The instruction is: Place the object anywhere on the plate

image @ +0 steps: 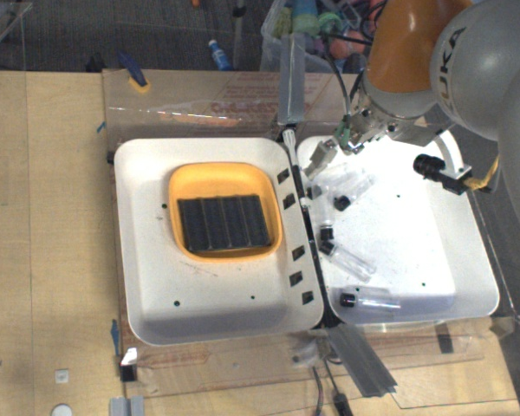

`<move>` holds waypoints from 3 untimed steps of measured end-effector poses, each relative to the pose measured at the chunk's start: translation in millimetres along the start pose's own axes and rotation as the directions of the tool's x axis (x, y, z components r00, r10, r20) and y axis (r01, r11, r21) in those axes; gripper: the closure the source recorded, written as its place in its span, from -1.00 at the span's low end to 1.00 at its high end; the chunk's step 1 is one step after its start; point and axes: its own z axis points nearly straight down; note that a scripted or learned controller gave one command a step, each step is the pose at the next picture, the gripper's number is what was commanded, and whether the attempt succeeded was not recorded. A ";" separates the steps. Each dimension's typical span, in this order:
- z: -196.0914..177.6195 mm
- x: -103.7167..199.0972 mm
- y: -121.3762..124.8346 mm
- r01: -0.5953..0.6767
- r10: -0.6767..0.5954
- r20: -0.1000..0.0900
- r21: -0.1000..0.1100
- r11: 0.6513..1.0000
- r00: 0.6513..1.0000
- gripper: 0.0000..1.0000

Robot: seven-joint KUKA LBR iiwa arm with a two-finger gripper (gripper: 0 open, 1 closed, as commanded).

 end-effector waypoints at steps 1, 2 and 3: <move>-37.0 -47.2 -27.3 0.119 -0.119 0.001 0.000 0.993 0.993 -1.00; -41.6 -27.8 -21.6 0.452 -0.452 -0.003 0.000 0.892 0.892 -1.00; -37.3 -14.4 -16.1 0.424 -0.424 -0.004 0.000 0.906 0.906 -1.00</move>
